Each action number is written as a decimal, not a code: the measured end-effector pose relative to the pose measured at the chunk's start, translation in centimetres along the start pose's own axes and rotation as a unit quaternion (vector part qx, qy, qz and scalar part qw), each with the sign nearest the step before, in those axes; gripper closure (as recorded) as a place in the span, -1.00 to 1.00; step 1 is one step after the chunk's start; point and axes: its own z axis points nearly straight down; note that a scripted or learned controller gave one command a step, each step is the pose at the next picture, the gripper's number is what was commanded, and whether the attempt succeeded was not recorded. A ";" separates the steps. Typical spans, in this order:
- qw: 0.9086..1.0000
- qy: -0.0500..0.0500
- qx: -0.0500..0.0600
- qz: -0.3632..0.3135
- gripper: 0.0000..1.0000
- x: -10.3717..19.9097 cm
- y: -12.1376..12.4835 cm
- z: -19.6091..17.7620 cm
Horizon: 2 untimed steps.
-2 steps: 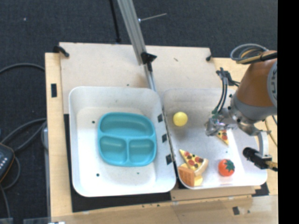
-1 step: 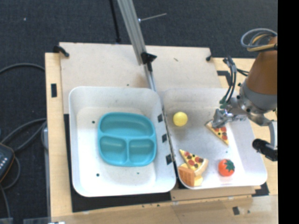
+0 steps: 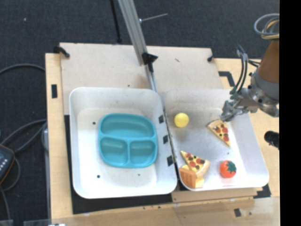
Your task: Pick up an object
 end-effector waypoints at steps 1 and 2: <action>1.000 0.001 0.003 -0.002 1.00 5.6 -1.1 1.5; 1.000 0.002 0.003 -0.002 1.00 10.5 -1.5 1.1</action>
